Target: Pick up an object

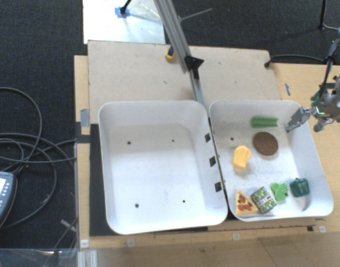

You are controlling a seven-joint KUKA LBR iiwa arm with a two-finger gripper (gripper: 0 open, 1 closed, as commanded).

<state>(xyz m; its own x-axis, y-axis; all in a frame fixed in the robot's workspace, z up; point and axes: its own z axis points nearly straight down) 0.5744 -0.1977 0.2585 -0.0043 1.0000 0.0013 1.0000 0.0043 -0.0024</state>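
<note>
No writing or brand can be read on any of the things; the small green box (263, 199) carries a printed pattern too fine to make out. All the things lie in the right bin (320, 174), taken here as the landmark. Near its far wall lies a green bar (264, 122), its long axis running left to right. Just nearer than it sits a round brown disc (265, 143), and left of the disc a yellow corn piece (241, 157), its long axis pointing roughly away from the camera. Along the near wall, from left to right, sit a pizza slice (245, 203), the green box, a light green piece (279, 191) and a dark green pepper (299, 187). The gripper (306, 120) hangs over the bin's far right corner, holding nothing; its fingers appear spread.
</note>
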